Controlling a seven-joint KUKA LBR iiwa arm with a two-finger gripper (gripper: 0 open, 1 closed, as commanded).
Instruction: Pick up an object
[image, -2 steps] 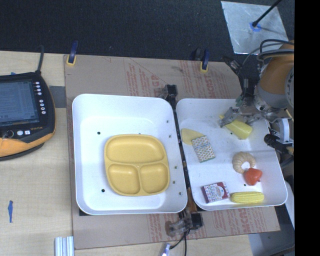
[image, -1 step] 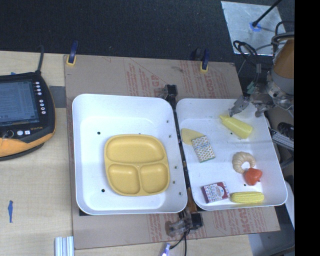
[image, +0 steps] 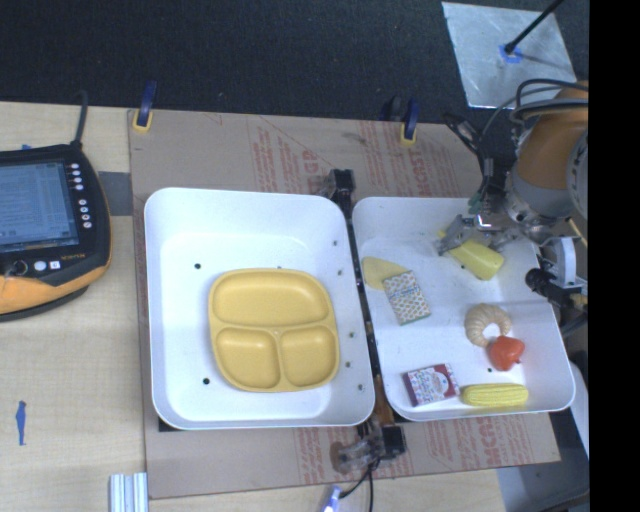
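Yellow block (image: 477, 259) is your target in the camera view: it lies in the right bin (image: 560, 400), up by the far edge, long axis slanting down to the right. Your gripper (image: 472, 228) hangs just above-left of it, nearly touching. Whether the jaws are spread or clenched, you cannot tell.
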